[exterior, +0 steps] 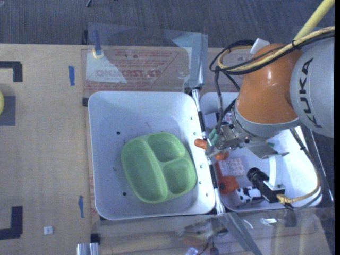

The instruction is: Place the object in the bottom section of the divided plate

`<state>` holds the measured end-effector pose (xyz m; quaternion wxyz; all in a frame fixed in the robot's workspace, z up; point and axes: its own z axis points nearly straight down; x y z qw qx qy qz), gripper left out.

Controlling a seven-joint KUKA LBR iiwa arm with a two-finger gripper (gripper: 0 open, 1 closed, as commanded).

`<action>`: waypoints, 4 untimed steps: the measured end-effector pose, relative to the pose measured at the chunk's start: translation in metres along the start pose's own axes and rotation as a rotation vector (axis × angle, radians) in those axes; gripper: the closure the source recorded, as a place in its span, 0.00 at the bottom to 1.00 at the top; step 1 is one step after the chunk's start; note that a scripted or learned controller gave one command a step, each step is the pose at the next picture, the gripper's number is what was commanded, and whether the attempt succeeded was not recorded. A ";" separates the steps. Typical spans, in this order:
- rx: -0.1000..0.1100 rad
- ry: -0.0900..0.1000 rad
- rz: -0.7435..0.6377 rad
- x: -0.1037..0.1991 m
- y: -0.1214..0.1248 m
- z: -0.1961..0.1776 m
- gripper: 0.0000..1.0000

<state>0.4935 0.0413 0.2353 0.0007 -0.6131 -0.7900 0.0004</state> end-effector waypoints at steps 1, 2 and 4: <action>0.001 0.000 -0.141 0.044 -0.004 0.051 1.00; -0.003 -0.001 -0.215 0.117 0.015 0.039 1.00; -0.001 -0.001 0.205 0.065 0.002 -0.010 0.00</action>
